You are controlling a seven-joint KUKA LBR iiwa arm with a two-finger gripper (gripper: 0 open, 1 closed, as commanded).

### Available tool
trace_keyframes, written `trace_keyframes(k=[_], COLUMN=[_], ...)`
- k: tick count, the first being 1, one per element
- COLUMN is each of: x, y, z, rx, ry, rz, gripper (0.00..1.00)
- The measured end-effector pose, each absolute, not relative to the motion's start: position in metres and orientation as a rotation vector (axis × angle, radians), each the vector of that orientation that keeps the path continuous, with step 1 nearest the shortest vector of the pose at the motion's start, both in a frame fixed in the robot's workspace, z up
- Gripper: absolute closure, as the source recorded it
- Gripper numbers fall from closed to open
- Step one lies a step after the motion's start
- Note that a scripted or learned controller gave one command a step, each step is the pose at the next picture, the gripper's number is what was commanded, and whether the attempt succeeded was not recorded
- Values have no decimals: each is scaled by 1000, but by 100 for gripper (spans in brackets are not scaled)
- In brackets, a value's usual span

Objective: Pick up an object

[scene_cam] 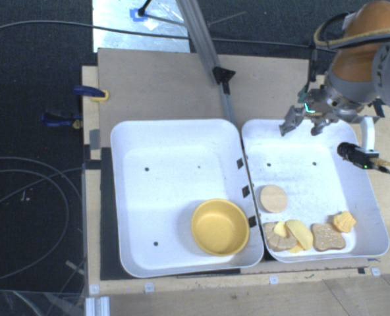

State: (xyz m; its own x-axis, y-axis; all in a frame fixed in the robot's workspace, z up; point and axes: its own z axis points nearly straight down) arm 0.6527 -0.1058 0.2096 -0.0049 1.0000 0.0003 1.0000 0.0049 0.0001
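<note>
Arm: a grey arm with an orange band is seen reaching in from the right, above the far edge of the right bin.
Gripper: the gripper is held over the far rim of the right bin, its two fingers spread apart with bare white bin floor seen between them; nothing is gripped.
Right bin: a shallow white bin is set on the bench, touching the left bin along its inner side.
Round cracker: a pale tan disc is laid flat in the right bin near its inner wall, well apart from the gripper.
Food pile: a brown slice is found at the near inner corner of the right bin, with a yellow banana-like piece lying partly across it.
Bread slice: a brown toast-shaped piece is placed just beside the yellow piece, along the near wall.
Orange piece: a small yellow-orange lump is seen near the bread slice, toward the outer wall.
Left bin: a larger white bin is set beside the right one.
Bowl: a yellow bowl is stood upright in the near right corner of the left bin.
Bench: a tan board is seen under both bins.
Clamps: a yellow-handled clamp and a blue one are fixed at the board's left edge.
Pole: a grey metal pole is slanted across the far side of the bench.
</note>
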Motion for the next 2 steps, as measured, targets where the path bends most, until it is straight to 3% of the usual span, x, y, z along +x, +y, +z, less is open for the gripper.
trace_keyframes(k=[1, 2], x=[653, 656], y=[-106, -99], z=[210, 150], rx=[-2216, -2211], ry=[-2227, -2229], rz=[-1, 3], gripper=[0, 0])
